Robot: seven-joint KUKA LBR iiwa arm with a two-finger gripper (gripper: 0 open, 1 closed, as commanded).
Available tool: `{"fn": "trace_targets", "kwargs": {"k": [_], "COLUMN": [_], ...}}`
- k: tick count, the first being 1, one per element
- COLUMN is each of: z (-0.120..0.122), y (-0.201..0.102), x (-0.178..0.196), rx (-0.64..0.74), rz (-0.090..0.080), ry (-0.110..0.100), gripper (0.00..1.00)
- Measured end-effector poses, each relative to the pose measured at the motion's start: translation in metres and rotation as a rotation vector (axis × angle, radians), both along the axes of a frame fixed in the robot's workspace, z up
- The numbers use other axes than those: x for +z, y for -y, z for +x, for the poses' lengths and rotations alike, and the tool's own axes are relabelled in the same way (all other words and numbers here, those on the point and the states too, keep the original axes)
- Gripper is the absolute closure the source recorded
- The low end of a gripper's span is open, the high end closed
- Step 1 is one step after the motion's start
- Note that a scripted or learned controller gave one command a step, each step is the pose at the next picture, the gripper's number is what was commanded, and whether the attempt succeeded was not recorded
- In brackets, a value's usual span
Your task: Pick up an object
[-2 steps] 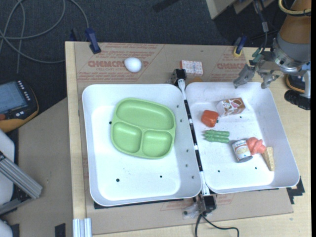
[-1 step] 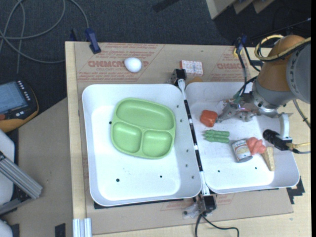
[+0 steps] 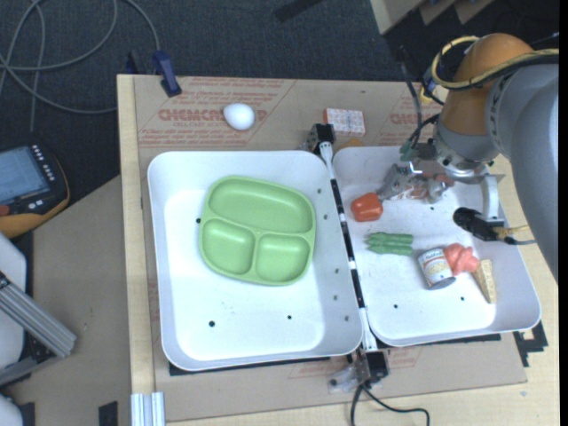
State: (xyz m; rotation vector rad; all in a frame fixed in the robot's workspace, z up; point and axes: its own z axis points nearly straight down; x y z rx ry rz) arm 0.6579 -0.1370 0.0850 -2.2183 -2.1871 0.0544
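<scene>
Lower right bin (image 3: 497, 325), shallow, white, glossy plastic: small cylindrical tin can (image 3: 434, 267) on its side, touching a pink toy (image 3: 462, 257) and beside a tan wedge (image 3: 486, 279). Farther in lie ribbed green bean pods (image 3: 390, 242) and a rounded orange-red toy (image 3: 366, 207). Gripper (image 3: 414, 183) hangs over the bin's far part; finger state cannot be told. Left bin (image 3: 177, 264) holds a matte green three-compartment tray (image 3: 257, 230). Cardboard sheet (image 3: 275, 105) underlies both, bearing a white egg (image 3: 238, 114).
</scene>
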Motion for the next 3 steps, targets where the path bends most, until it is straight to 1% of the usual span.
{"fn": "trace_targets", "kwargs": {"k": [1, 2, 3], "z": [-0.003, -0.003, -0.003], "y": [0.002, 0.042, 0.041], "x": [0.008, 0.051, 0.051], "rx": [-0.001, 0.014, 0.014], "rz": [-0.001, 0.005, 0.006], "ry": [-0.013, 0.043, 0.042], "gripper": [1.00, 1.00, 0.00]}}
